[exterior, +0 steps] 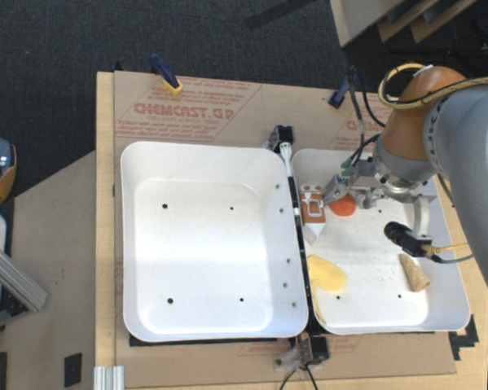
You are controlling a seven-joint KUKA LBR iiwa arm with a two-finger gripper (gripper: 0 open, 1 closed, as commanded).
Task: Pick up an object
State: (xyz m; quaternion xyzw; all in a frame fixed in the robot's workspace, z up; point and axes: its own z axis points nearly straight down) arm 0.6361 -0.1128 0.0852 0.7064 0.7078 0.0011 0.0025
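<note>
So, gripper [354,194]: low in the right bin [369,307], toward its 11 o'clock corner; how wide it stands I cannot tell from this slant, and nothing can be seen gripped in it.
Task's thing: a red round object [342,207] looks the likeliest target, lying on the bin floor just beside the gripper at its 7 o'clock; whether they touch I cannot tell.
Done: as I judge it, the approach only, with the arm brought down close to a target.
Left: a sure grip and the lift; no object is raised off the bin floor.
Nearest neighbour: a small orange-and-white box [313,204] at 9 o'clock of the red object, close against the bin's wall.
Further out: a yellow piece [327,273] at 6 o'clock and a tan stub [416,273] at 4 o'clock, both well apart from the gripper.
In the way: likely the box and the wall behind it, which crowd the 9 o'clock side of the target.
Beyond: the left bin [200,253] at 9 o'clock, both bins on the bench [191,106].
</note>
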